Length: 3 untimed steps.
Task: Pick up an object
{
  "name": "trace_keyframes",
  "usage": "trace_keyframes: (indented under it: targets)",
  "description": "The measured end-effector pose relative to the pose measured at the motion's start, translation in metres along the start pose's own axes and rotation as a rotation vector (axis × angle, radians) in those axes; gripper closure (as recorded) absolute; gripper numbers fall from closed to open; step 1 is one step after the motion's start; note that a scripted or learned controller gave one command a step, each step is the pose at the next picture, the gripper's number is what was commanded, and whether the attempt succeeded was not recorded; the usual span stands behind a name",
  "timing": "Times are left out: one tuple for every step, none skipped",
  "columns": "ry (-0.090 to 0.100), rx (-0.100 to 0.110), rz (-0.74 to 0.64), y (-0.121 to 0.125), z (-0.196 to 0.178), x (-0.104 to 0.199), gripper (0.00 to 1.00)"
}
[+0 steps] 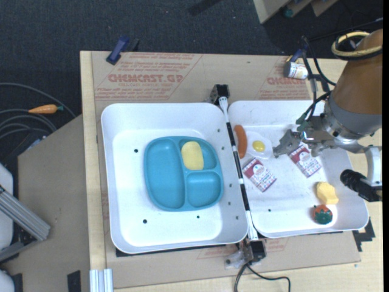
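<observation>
Jaws (296,143) hang over our right bin (273,224), beside a red-and-white packet (306,161); we cannot tell how they stand.

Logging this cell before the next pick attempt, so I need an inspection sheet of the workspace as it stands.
Surface: brown board bearing two shallow white bins, left bin, right bin.
Job's things: right bin holds orange sausage, fried egg toy, two red-white packets, yellow block, red-green round toy.
Clutter: blue divided plate with yellow piece in left bin.
Grippers: gripper over right bin.
Cables: black cable by arm; grey cables on floor.
Surroundings: dark carpet, orange carrot toy.
</observation>
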State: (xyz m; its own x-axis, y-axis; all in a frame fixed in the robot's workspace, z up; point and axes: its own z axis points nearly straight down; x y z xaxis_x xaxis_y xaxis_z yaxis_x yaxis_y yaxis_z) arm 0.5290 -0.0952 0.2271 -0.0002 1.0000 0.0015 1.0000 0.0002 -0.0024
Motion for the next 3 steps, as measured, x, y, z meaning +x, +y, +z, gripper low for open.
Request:
trace_keyframes:
  targets:
    - [-0.004,-0.009,0.001,0.023,0.139,-0.065,0.0]
    - [-0.009,-0.015,0.002,0.024,0.128,-0.067,1.0]
    - [-0.008,-0.014,0.002,0.024,0.128,-0.067,0.0]
